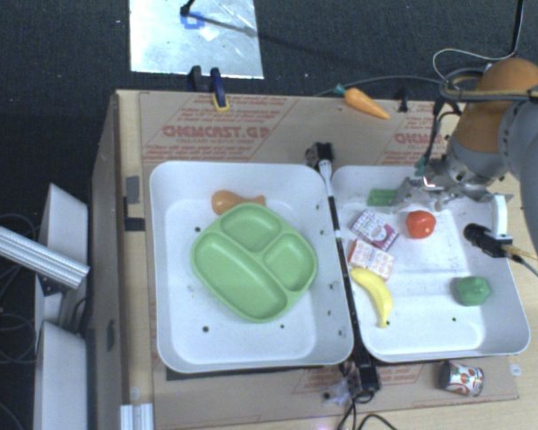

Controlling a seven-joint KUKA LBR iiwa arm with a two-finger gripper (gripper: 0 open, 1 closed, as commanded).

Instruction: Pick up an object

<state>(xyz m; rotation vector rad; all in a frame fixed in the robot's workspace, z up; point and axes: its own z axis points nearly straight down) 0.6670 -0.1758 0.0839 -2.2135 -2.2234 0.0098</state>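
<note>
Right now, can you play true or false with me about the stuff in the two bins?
1. The green plate sits in the left bin. True.
2. The banana lies in the left bin. False: it lies in the right bin, near the middle divider.
3. The tomato is in the right bin. True.
4. The carrot is inside a bin. False: it lies on the bench behind the bins.
5. The can stands in the right bin. False: it lies on the bench in front of that bin.
6. An orange thing pokes out behind the green plate. True.
</note>
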